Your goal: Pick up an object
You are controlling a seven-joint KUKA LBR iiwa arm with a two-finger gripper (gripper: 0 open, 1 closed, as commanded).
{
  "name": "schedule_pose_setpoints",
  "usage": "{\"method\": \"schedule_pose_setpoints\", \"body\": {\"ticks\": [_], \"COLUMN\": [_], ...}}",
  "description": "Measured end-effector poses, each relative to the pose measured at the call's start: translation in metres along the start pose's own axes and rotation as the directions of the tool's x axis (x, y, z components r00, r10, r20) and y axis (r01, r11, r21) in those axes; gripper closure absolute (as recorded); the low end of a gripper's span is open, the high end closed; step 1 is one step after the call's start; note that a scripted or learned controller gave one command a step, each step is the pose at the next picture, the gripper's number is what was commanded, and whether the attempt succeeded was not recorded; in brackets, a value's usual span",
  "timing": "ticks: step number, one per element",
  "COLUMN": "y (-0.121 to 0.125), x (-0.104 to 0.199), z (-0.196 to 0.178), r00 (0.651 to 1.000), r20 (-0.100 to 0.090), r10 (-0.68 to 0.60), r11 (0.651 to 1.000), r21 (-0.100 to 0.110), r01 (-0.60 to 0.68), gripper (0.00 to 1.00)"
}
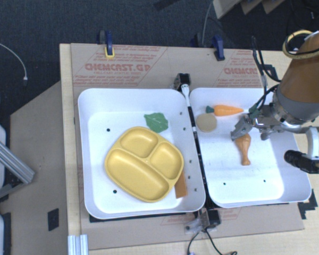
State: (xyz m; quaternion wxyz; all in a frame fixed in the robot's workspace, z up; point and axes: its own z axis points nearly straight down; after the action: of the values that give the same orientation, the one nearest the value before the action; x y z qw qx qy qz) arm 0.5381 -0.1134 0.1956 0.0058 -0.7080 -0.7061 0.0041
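Observation:
In the right bin lies a brown toy drumstick, its thin end pointing toward the front. My gripper hovers just above the drumstick's thick end, open, its two grey prongs spread apart with nothing between them. An orange toy carrot lies near the bin's back wall. Beside it, to the left, sits a round beige piece. The arm's orange band rises at the right.
The left bin holds a yellow divided plate, a green leaf-shaped piece behind it and a brown strip at the plate's right edge. Black clips join the bins at back and front.

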Motion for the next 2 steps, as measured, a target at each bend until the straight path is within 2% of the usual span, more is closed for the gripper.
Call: {"method": "schedule_pose_setpoints", "body": {"ticks": [1, 2], "y": [0.003, -0.004], "x": [0.0, 0.008], "z": [-0.007, 0.042], "r00": [1.0, 1.0], "r20": [0.002, 0.0], "r10": [-0.003, -0.003], "r11": [1.0, 1.0], "r21": [-0.014, -0.007], "r01": [0.003, 0.003], "gripper": [0.0, 0.0]}}
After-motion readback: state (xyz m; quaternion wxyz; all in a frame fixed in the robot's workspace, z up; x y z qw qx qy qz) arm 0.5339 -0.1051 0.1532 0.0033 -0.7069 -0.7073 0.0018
